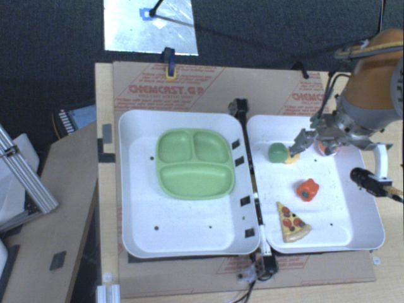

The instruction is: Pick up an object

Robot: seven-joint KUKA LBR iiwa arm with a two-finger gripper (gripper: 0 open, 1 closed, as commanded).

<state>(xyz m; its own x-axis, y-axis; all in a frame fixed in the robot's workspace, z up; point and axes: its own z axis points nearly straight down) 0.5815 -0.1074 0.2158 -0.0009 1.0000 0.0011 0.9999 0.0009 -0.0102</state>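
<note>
The arm (372, 74) reaches in low over the right bin (363, 232), its jaws at about the spot of a yellow piece beside the green ball (276, 152); whether they are apart or together cannot be told at this slant. The ball lies just beside the jaws on the divider side, likely the target, while the red pepper (307, 190) sits near and below them, and the pizza slice (292, 222) farther below. The green divided plate (193, 163) lies well apart in the left bin (136, 232).

Jaws (299, 143) beside green ball (276, 151)
</note>
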